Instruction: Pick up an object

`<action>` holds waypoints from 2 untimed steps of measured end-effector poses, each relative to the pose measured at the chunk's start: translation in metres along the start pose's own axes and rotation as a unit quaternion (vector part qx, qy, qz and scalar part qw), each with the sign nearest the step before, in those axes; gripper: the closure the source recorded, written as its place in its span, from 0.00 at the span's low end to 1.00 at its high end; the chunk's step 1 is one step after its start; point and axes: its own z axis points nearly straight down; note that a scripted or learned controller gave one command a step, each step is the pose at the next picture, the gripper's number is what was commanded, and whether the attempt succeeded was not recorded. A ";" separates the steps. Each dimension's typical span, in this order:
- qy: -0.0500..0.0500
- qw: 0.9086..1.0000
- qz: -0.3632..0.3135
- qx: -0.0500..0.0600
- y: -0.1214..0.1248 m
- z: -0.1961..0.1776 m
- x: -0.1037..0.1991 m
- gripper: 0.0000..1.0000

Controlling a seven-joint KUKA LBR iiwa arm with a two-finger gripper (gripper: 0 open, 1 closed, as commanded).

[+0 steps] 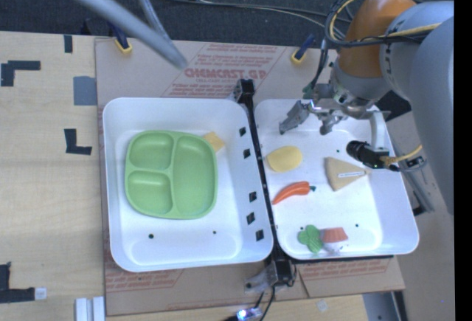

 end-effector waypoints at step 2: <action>0.000 1.000 0.000 -0.002 -0.002 0.079 0.002 0.00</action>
